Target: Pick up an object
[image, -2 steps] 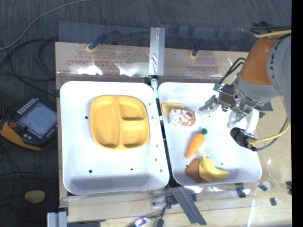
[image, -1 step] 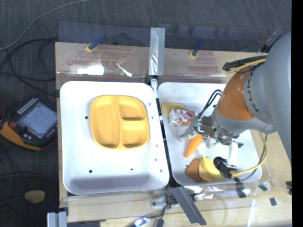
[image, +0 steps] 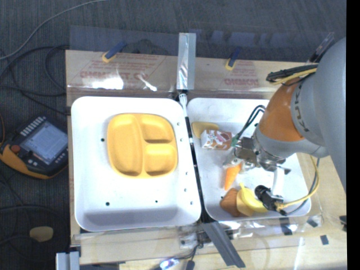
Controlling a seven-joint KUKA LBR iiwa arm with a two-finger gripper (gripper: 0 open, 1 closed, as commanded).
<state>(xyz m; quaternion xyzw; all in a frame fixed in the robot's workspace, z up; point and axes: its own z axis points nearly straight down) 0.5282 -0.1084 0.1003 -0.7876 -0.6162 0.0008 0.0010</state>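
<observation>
Camera view: the gripper (image: 247,161) hangs over the carrot (image: 230,176) in the right bin (image: 301,176); its opening I cannot tell. The carrot looks light, stiff, probably slippery; take its middle.

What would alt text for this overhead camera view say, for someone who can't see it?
A grey robot arm with an orange band reaches down into the right-hand white bin, above a small orange carrot and a yellow and brown toy. The left-hand white bin holds a yellow divided plastic tray.
</observation>
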